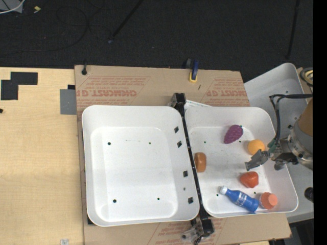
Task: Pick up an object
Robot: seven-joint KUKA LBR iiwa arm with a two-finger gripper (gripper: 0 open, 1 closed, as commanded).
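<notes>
Dark carpet floor [153, 19], wooden bench [36, 177]

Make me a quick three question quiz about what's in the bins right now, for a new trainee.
1. True or false: the purple grape bunch lies in the left bin.
2. Which item lies nearest the divider between the bins? A) blue bottle B) small brown item C) orange fruit
3. Fill in: the tool hangs over the ____ bin, just above the red item.

Key: 1 false, it lies in the right bin. 2 B. 3 right.
</notes>
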